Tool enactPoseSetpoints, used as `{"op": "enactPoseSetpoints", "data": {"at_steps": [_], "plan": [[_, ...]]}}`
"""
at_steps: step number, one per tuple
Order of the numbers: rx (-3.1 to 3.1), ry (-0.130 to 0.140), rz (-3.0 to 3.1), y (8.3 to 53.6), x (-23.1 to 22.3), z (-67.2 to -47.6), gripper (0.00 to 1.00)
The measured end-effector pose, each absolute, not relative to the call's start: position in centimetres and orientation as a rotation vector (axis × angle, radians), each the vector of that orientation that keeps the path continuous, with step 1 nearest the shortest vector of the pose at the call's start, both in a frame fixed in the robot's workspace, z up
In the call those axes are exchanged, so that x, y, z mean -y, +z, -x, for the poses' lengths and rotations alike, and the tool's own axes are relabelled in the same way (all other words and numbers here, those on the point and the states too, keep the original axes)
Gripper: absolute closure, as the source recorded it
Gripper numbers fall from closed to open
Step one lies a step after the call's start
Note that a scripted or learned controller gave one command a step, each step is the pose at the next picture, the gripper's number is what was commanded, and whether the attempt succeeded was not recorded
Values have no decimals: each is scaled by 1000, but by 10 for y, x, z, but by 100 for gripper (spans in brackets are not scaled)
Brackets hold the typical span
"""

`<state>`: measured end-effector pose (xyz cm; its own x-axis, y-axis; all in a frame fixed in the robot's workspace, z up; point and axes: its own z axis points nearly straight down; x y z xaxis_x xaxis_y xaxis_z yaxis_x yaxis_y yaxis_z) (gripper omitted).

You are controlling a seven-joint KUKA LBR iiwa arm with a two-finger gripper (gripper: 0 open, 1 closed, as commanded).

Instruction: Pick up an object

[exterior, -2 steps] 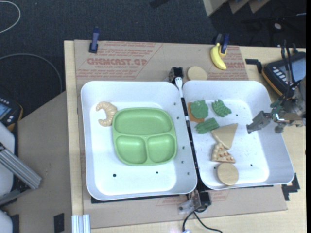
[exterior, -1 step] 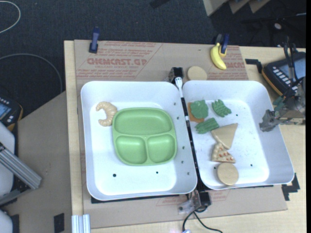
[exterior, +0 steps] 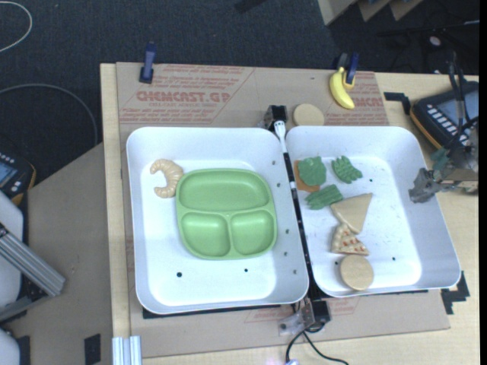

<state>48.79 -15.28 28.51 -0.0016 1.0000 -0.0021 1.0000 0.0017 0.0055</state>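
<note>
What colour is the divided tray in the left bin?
The divided tray is light green, seen clearly in the camera view from above.

Two white bins side by side on a cardboard-topped bench. In the left bin (exterior: 144, 204): a green divided tray (exterior: 226, 212), a croissant (exterior: 166, 176) touching its upper-left edge. In the right bin (exterior: 434, 242): green leafy pieces (exterior: 346, 169), a pizza slice (exterior: 347, 241), a round cookie (exterior: 356, 272) below it. Gripper (exterior: 421, 186) at the right bin's right rim. Banana (exterior: 342, 90) on the bench beyond the bins.
</note>
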Motion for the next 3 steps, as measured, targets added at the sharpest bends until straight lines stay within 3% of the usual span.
{"op": "enactPoseSetpoints", "data": {"at_steps": [3], "plan": [[-2217, 10, -2208, 316, 152, -490, 100]]}}
